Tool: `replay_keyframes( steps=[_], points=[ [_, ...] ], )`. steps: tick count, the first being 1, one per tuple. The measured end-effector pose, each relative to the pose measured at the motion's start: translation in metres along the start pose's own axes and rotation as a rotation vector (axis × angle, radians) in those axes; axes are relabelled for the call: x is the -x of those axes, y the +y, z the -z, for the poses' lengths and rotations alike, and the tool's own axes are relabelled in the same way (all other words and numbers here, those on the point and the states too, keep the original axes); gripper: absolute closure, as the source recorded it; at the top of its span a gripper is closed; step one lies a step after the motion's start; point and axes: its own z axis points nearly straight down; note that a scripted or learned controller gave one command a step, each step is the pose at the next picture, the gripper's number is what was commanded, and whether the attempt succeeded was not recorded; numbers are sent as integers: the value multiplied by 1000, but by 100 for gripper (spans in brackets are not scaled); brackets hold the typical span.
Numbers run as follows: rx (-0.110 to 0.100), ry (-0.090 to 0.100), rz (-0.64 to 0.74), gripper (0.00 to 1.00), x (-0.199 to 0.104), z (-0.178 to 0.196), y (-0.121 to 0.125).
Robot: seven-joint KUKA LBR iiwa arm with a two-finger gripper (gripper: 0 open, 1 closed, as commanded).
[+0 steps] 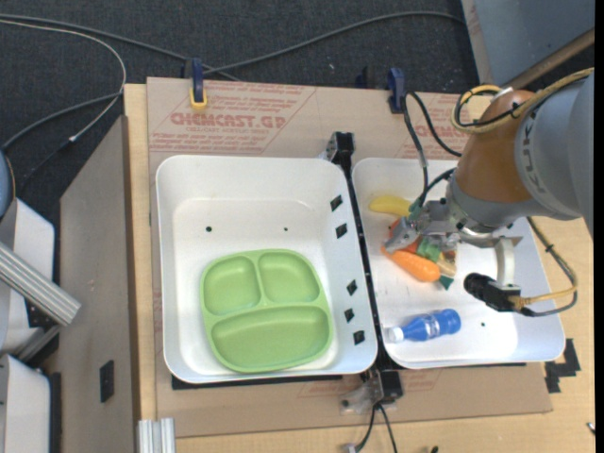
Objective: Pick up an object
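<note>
We judge the reaching step in hand: the tool (427,236) sits low in the right bin (528,347), just above the carrot (416,265); how it is set, we cannot tell. Next comes a clean close and lift. The banana (389,204) crowds at eleven o'clock, the bottle (427,326) lies at six; open floor lies toward four.

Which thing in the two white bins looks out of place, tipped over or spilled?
The small blue plastic bottle lies on its side near the front of the right white bin. Nothing looks spilled or broken. The green divided plastic tray lies flat, slightly askew, in the left white bin.
</note>
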Motion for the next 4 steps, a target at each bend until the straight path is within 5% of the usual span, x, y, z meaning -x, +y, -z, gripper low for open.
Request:
replay_keyframes(
  steps=[1,2,4],
  points=[
    [10,-3,0,100,1,12,3],
    [-11,4,2,100,5,57,5],
    [-8,3,3,100,14,170,15]
  ],
)
